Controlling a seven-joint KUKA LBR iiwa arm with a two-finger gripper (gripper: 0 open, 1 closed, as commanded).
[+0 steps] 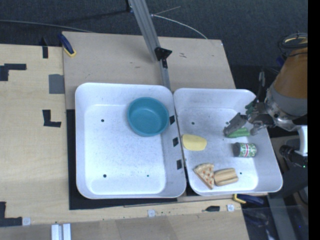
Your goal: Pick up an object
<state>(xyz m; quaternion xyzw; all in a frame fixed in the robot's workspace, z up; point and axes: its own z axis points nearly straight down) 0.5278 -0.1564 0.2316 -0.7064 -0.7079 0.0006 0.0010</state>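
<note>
My gripper (243, 129) is low over the right bin (265, 181), near its right wall, with the arm coming in from the right. Its fingers stand apart, so it is open. A small green object (242, 132) lies on the bin floor between them, partly hidden by the left finger (232, 128). Just below it a green and white can (245, 149) lies on its side. A yellow lemon-like piece (194, 143) sits at the bin's left side. At the front are a pizza slice (204, 174) and a tan bread roll (225, 176).
The left bin (95, 149) holds a blue bowl (147, 116) at its back right. A grey pole (145, 21) slants down to the divider between the bins. The bin walls rise close to the gripper on the right.
</note>
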